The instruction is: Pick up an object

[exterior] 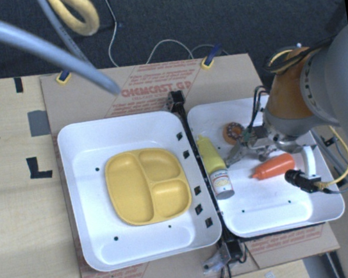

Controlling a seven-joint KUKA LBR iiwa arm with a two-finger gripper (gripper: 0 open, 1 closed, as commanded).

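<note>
Claw (247, 145) over the right bin (273, 217), grip state indeterminable; orange carrot (273, 167) just beside it; yellow bottle (213, 163) along the bin's left edge.

Tray (147, 186) in left bin (75, 150)

Two shallow white bins, left bin (83, 181) and right bin (282, 213), side by side on a cardboard sheet (153, 86), wooden bench (15, 204) with black marks, dark carpet (219, 5) beyond

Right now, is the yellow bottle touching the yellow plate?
Apart. The camera view shows the yellow bottle in the right bin and the yellow plate in the left one.
</note>
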